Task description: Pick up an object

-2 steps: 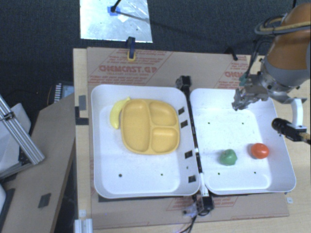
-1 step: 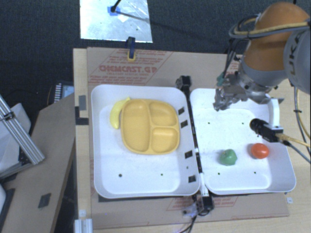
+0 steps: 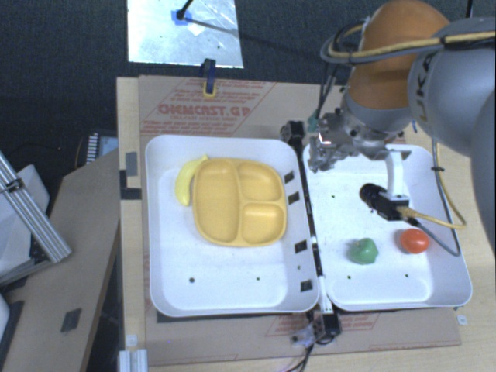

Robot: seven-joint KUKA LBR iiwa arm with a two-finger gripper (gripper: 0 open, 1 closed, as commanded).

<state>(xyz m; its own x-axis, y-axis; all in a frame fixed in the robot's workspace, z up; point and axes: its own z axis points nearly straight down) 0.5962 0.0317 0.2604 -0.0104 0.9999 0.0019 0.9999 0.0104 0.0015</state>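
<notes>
Bench carries two white bins; gripper (image 3: 324, 155) hovers at the right bin's (image 3: 387, 289) top-left corner, jaws' state unclear, green object (image 3: 362, 250) and orange ball (image 3: 415, 240) lie near its bottom edge.

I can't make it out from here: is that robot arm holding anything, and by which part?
It cannot be told. The tool sits over the right bin's far corner; the green object and orange object lie apart.

1. The left bin (image 3: 167, 285) is crowded in the middle by a yellow divided tray (image 3: 236, 201), with a banana (image 3: 184, 180) tucked against its left edge.
2. Bare floor runs along the left bin's front.
3. In the right bin (image 3: 442, 285), a green object (image 3: 362, 249) and an orange ball (image 3: 414, 240) sit near each other, apart.
4. The arm (image 3: 403, 60) overhangs the right bin's back.
</notes>
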